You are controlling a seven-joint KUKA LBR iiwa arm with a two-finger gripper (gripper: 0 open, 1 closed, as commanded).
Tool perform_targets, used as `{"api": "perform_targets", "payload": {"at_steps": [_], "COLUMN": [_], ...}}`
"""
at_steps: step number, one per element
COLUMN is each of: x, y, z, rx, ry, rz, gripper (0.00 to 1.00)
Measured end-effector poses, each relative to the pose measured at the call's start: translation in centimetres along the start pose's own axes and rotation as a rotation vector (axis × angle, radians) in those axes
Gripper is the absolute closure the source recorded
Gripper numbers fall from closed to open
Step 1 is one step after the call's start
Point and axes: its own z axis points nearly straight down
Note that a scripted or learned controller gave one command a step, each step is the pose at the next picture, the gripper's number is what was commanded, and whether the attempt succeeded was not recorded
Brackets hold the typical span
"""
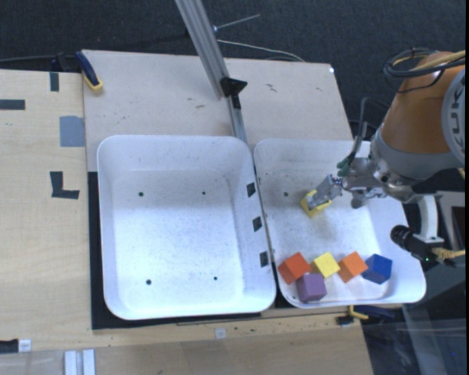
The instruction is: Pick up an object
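My gripper reaches into the right bin from the right, near the bin's middle. A small yellow object sits between its fingertips, with a grey finger lying over its top. Along the bin's front wall lie an orange block, a yellow block, a second orange block, a blue block and a purple block.
The left bin sits beside the right one, their rims touching. A slanted metal rail comes down from the top to the bins' shared back corner. The grey-and-orange arm covers the right bin's right side.
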Motion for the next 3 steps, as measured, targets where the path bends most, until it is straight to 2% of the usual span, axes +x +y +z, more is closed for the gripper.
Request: {"api": "perform_targets", "payload": {"at_steps": [1, 2, 3], "x": [-0.1, -0.7, -0.6], "y": [3.5, 7.9, 7.8], "z": [10.4, 13.9, 12.7], "rx": [0.007, -0.001, 0.001], "ry": [0.000, -0.001, 0.000], "rz": [0.000, -0.001, -0.002], "gripper": [0.00, 0.00, 1.00]}}
